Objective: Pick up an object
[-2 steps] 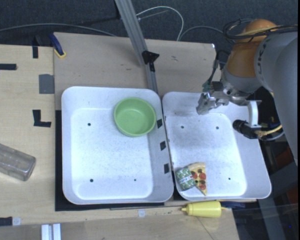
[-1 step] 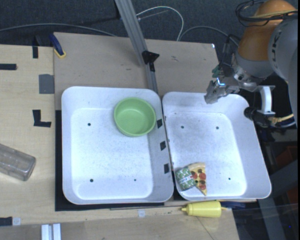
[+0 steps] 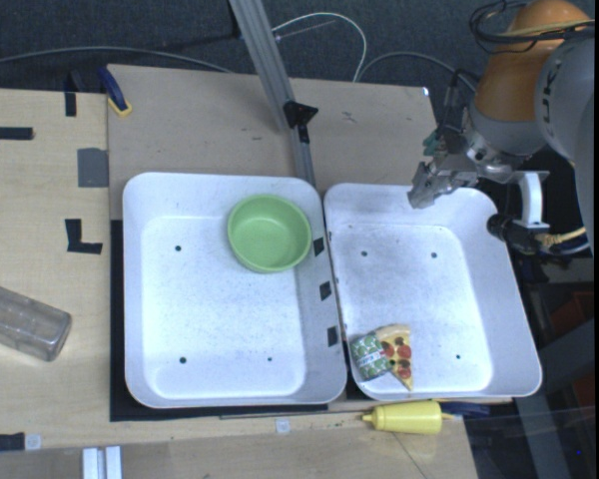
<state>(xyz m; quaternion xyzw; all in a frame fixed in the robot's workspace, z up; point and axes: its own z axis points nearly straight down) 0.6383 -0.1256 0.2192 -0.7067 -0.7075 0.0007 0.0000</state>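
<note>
A light green bowl (image 3: 269,233) rests in the left bin (image 3: 160,297), near its far right corner. A pizza-slice toy (image 3: 383,354) lies in the right bin (image 3: 479,297), at the near left corner. My gripper (image 3: 426,193) hangs above the right bin's far rim, well away from both objects. Nothing shows between its fingers.
A yellow squeeze bottle (image 3: 407,417) lies on the bench just in front of the right bin. A clear plastic cylinder (image 3: 18,319) rests at the left edge. A grey pole (image 3: 270,63) slants down behind the bins. Cables run across the back.
</note>
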